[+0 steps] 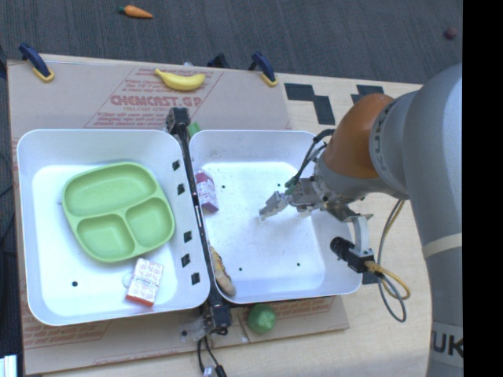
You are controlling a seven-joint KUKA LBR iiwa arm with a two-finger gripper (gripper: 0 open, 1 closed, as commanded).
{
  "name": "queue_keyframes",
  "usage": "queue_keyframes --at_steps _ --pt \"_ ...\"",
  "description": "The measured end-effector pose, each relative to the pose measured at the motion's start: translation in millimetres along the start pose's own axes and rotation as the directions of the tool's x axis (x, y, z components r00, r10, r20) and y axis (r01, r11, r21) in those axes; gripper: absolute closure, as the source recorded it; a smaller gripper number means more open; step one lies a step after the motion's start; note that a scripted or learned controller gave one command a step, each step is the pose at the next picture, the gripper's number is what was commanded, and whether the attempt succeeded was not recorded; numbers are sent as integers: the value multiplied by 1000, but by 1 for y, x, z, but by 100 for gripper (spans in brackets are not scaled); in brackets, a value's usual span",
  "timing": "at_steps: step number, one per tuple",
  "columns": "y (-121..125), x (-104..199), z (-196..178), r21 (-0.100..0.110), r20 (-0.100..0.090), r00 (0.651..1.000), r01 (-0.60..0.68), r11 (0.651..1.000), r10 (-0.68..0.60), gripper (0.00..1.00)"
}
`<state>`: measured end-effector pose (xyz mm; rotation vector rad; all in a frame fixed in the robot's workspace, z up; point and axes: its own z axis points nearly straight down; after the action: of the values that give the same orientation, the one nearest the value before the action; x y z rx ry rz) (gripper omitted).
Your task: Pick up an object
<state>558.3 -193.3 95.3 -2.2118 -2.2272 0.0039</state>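
My gripper [271,207] hangs over the middle of the right bin [259,151], pointing left, with nothing visible between its fingers. A small purple and white packet [206,190] lies at the right bin's left wall, well to the left of the gripper. A tan, bread-like piece [222,274] rests in that bin's front left corner. In the left bin [31,234] sit a green divided plate [118,210] and a small red and white box [145,281].
A yellow banana [181,78] lies on the cardboard behind the bins. A green ball [262,318] sits on the bench in front of the right bin. An orange carrot [137,11] lies on the floor at the far back. Blue clamps [264,67] hold the cardboard edge.
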Motion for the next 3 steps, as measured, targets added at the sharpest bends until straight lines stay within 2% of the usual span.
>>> queue_keyframes --at_steps 1,2,3 --pt "-59 22 4 0 -1 1000 0 1000 0 0" --pt "13 2 3 -3 -1 1000 -3 1000 3 0" --pt "65 -18 -48 -4 0 1000 -1 1000 1 0"
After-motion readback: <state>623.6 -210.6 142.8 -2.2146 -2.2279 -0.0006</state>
